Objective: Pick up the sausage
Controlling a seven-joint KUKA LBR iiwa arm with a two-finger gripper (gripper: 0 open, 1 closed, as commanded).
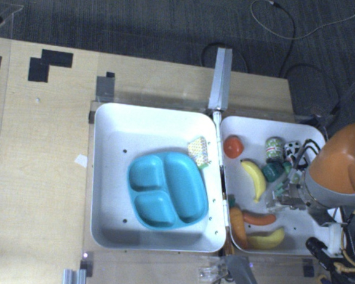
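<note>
1. The sausage (260,218) is being observed in the right bin (308,132), low in it, lying flat with its long axis running nearly left to right across the view.
2. It is being flanked by a carrot (237,223) at its left end and a banana (265,238) just below it; both appear to be touching or almost touching it. A second banana (254,178) is lying above it.
3. The pincer (289,196) is being held over the right bin, just above and to the right of the sausage's right end; the sausage is therefore lying down and to the left of it.
4. Whether the pincer is apart or together cannot be told at this slant.
5. The arm (341,164) is being extended in from the right, wrist pointing leftward and down over the bin.
6. It is judged that a short move down-left is being called for, with the close neighbours posing a risk of a crowded grasp.
7. A blue tray (168,190) is being noted in the left bin (106,175), well apart.
</note>
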